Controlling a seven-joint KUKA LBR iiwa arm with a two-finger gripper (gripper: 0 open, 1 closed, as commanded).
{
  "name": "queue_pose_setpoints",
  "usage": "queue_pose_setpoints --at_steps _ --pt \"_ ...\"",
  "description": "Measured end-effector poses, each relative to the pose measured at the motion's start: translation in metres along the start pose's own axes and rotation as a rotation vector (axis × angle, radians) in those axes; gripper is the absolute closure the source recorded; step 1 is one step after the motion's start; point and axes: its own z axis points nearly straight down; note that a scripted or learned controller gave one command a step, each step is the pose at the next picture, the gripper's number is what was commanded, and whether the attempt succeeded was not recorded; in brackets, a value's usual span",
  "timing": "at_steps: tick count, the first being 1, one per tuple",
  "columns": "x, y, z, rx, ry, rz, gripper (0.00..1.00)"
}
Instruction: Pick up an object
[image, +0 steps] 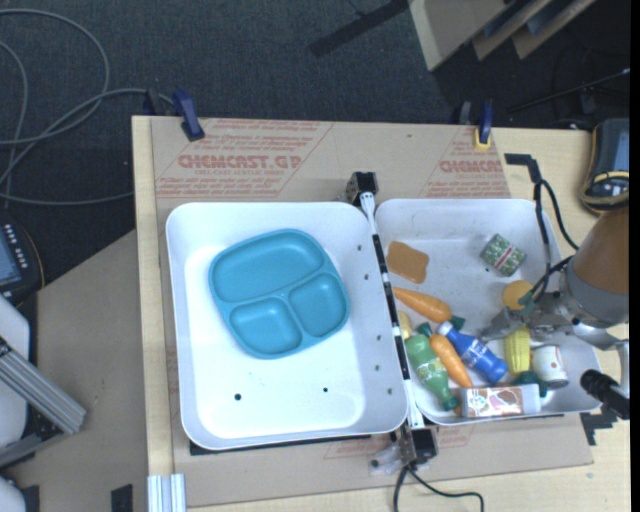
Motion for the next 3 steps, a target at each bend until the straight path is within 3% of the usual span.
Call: queue_pose_setpoints --at_steps 1,2,3 --pt "0.002 0.003 -0.016 -0.009 -0.003 -0.004 1.00" --pt "0.057 0.104 -0.007 -0.014 0.000 -0.015 1.00" --pt "0.125 0.049 -0.112 -0.010 0.000 -0.012 1.00"
